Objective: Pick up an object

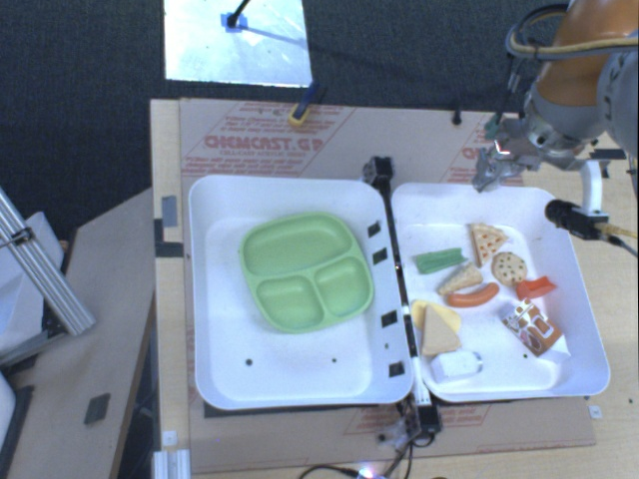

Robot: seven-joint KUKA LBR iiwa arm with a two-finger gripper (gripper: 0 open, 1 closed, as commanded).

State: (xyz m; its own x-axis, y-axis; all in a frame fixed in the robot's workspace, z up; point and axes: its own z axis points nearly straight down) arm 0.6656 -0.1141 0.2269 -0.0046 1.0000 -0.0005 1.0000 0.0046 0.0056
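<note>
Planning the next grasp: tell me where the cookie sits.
The cookie lies in the right bin, just below the pizza slice and above the red piece, in front of the claw.

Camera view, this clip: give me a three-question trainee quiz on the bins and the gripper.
1. True or false: the green tray lies in the right bin.
2. Which lies nearest the gripper? A) pizza slice B) cheese wedge C) white block
3. Fill in: the cookie lies just below the ____ slice.

Key: 1 false, it lies in the left bin. 2 A. 3 pizza.
</note>
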